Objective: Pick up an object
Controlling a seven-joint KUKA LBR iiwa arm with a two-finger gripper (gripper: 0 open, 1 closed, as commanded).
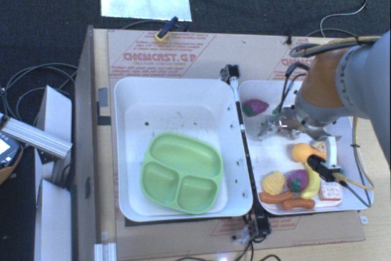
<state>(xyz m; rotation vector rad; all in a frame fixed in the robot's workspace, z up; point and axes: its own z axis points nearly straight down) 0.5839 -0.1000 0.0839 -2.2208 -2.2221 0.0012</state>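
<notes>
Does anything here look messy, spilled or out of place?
Nothing is spilled. The green tray lies tilted in the left bin, and the toy foods are heaped in the right bin's near corner.

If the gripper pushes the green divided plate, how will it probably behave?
The green plate looks like thin moulded plastic, so probably stiff and light. It lies flat in the left bin, so it would likely slide, not tip. Its shallow rim may be hard to pinch.
</notes>
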